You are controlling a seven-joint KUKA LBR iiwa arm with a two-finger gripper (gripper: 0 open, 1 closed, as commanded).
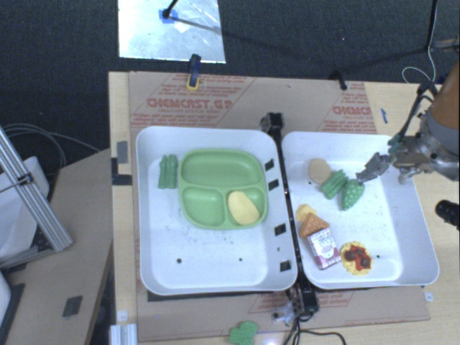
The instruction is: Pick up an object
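The step in hand is judged to be the approach: the end effector (371, 169) is seen at the upper right of the frame, over the right bin (410, 214), and nothing is seen between its fingers. Whether the fingers are parted or closed cannot be told at this size.

The nearest candidate is judged to be the green cone (351, 193), a knobbly green piece lying just below and to the left of the end effector tip, close to it; contact cannot be confirmed. Its long axis is noted as running from upper right to lower left of the frame, with the narrower end toward the lower left. A green stick (333, 184) lies just beside it on the left, on a similar diagonal, touching or nearly touching a tan disc (319, 169).

Lower in the same bin, a wedge (313, 223), a packet (324, 249) and a small pizza (356, 257) are recorded. In the left bin (154, 264), a green tray (219, 187) holding a yellow piece (244, 208) is noted.

For the next move, a descent over the cone is called for, with the fingers set across its long axis and kept clear of the adjoining stick.
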